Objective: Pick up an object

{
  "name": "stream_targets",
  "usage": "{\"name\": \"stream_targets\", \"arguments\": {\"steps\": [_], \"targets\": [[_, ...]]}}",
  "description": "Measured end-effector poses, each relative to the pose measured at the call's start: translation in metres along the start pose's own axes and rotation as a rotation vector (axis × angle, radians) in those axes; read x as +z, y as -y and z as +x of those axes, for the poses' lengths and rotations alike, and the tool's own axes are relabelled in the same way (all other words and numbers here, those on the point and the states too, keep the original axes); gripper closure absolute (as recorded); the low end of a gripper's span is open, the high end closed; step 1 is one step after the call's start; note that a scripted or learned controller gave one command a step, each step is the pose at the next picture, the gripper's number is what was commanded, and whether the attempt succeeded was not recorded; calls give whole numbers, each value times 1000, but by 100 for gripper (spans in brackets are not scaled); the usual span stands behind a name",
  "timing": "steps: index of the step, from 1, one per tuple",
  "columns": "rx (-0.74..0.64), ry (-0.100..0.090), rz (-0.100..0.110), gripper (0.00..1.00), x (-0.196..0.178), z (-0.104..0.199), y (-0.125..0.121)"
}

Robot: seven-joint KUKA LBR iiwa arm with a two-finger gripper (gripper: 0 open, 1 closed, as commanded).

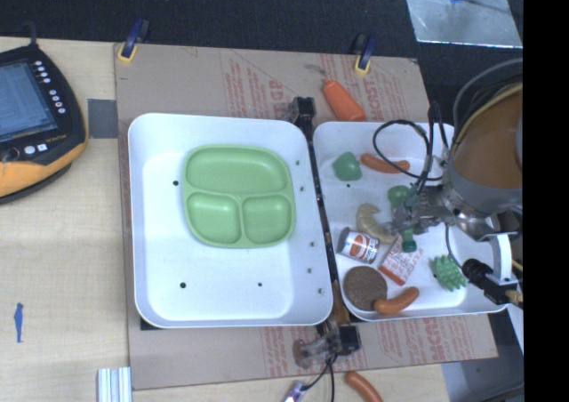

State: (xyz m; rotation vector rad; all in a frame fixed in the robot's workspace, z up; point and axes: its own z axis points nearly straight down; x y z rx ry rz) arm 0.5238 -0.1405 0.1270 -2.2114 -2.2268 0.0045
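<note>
Left bin (151, 213): green divided plate (238, 194). Right bin (356, 135): small can (360, 247), brown disc (364, 285), sausage (396, 302), spiky green toy (449, 272). End effector (411, 213) low among these, its state impossible to tell.

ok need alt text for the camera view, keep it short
A grey robot arm reaches from the right over the right white bin, which holds small toys: a green pepper, a can, a brown disc and a sausage. The left white bin holds a green divided plate.
</note>
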Motion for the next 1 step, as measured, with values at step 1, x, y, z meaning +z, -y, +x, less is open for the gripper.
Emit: {"name": "stream_targets", "arguments": {"steps": [1], "targets": [[3,-1,-2,100,-65,60,-56]]}}
